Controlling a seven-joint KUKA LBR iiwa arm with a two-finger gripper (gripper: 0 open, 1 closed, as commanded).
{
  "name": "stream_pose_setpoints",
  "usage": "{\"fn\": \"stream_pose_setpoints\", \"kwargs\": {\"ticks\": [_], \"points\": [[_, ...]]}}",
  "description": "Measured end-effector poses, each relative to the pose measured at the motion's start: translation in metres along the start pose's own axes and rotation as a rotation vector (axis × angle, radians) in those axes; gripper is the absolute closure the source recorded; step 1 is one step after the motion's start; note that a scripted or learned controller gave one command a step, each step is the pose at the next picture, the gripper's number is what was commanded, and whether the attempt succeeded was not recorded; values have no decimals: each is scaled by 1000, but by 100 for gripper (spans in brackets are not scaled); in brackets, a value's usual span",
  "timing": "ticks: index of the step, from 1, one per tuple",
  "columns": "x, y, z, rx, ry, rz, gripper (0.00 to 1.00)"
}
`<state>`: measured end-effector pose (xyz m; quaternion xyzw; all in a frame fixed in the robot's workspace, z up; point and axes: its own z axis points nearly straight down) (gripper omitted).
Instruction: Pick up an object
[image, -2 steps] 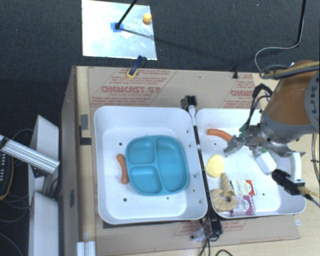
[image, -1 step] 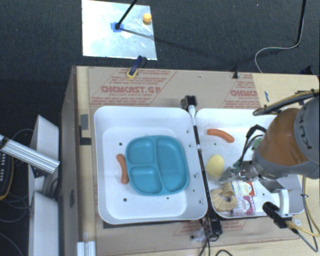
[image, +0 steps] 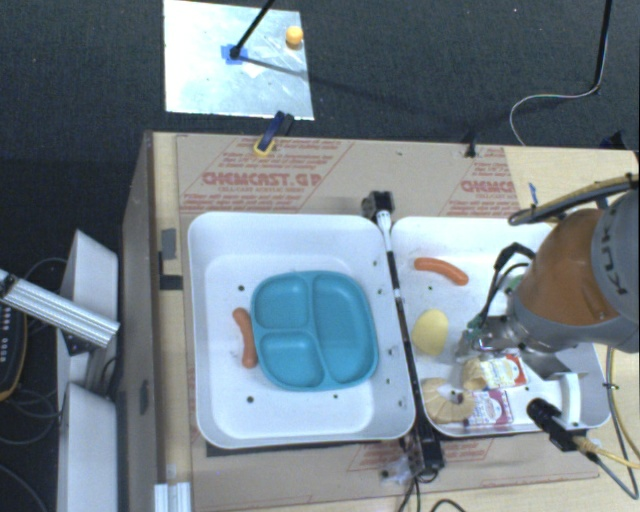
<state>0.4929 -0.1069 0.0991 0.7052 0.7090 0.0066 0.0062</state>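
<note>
The right bin (image: 560, 405) holds an orange-red sausage (image: 441, 270) at the back, a pale yellow rounded object (image: 431, 331) by its left wall, and a tan ring-shaped piece (image: 447, 399) at the front left. A red and white packet (image: 492, 390) lies beside the ring. My gripper (image: 482, 345) reaches down from the right. It hangs low over the top of the packet, just right of the yellow object. The wrist with its orange band (image: 565, 278) hides the bin's right part.
The left bin (image: 225, 250) carries a blue divided plate (image: 314, 329) and a second sausage (image: 245, 337) at the plate's left. A black and metal divider (image: 395, 290) runs between the bins. Cables trail near the right bin's front right corner.
</note>
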Motion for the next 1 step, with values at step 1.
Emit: {"fn": "stream_pose_setpoints", "kwargs": {"ticks": [1], "points": [[74,54,-85,15,1,2,100]]}}
